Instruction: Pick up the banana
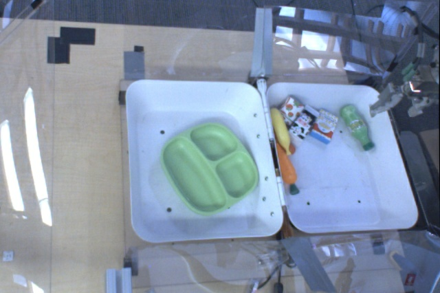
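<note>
Nothing lifted yet: the banana (279,128) lies against the right bin's (357,212) left wall, while my gripper (382,102), possibly hovering, fingers' state unclear.

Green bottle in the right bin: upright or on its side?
On its side. The green bottle lies flat on the floor of the right bin, cap end toward the bin's near-right, clear of the small cartons.

The banana (280,128), yellow and slightly curved, lies flat along the right bin's (357,212) nine-o'clock wall, pointing twelve to six, its lower end touching a carrot (287,166).
</note>
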